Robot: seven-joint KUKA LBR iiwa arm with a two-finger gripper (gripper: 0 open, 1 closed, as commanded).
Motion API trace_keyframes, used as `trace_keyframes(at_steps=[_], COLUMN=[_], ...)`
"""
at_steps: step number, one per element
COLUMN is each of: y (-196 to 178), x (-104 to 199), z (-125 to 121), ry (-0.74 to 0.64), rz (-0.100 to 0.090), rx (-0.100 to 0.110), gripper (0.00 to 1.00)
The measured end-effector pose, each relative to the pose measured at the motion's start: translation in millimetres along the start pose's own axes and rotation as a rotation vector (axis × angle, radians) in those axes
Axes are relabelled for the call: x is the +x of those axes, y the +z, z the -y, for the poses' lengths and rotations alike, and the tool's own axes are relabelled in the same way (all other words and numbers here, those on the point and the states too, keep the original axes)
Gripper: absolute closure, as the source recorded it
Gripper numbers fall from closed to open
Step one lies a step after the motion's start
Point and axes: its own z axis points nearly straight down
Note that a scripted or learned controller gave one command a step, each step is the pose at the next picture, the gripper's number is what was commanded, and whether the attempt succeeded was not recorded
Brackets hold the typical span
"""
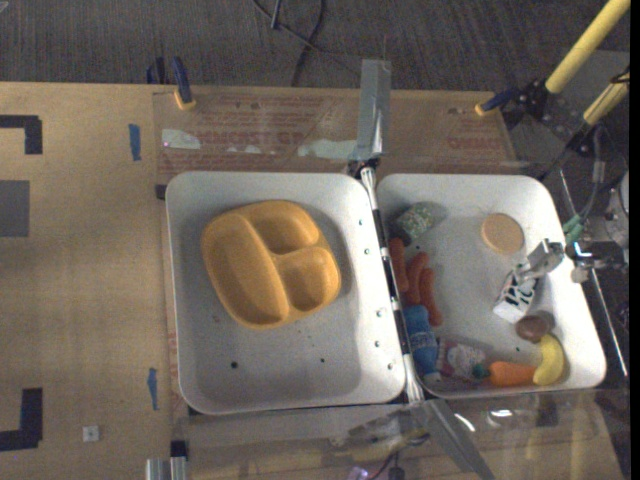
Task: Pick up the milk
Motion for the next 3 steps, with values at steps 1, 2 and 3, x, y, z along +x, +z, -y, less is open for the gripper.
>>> trace_keyframes(at_steps=[1, 2, 3], y=[137.3, 142.0, 127.7], x=[-13.2, -33.1, -38.4], z=[-52.2, -52.0, -57.8], ry=[0.037, -0.111, -0.110], rz=[0.014, 0.000, 0.018], rx=[-0.031, -0.036, -0.058], gripper=[0.00, 0.00, 1.00])
